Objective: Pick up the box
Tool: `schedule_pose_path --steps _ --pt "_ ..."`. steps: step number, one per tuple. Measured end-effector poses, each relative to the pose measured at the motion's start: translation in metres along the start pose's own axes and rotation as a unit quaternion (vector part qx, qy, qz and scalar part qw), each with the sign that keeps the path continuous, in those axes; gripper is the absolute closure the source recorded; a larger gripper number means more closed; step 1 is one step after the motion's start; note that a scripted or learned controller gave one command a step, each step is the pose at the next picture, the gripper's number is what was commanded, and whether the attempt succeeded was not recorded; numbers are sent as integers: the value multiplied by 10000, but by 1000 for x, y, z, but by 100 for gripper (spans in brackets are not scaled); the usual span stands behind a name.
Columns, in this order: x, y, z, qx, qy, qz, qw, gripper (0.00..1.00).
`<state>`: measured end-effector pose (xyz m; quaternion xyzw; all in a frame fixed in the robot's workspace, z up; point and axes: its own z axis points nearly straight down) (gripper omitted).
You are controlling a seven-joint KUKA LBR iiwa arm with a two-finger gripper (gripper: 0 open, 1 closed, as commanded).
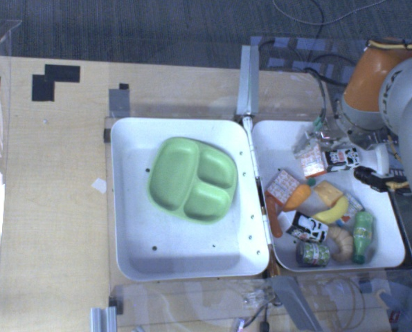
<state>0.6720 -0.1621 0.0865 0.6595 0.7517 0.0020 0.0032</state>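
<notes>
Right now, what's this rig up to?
A grey KUKA arm with an orange band reaches in from the right, over the far right corner of the right bin. That bin holds a cluster of toy food: a small patterned box, a carrot, a banana, a green bottle and more. The box lies untouched near the bin's left side. The left bin holds a green divided tray.

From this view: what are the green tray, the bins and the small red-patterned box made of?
Green tray: likely moulded plastic, matte, rounded compartments. Left bin and right bin: probably plastic, smooth white, soft sheen at rims. Red-patterned box: looks like printed cardboard, flat faces, sharp edges.
</notes>
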Motion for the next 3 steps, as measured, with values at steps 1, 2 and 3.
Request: schedule_pose_path --steps 1,2,3 --pt "2 4 -12 -38 -1 -32 10000 100" --pt "71 9 -120 13 8 223 9997 100" --pt "170 21 -96 32 15 -775 9970 100"
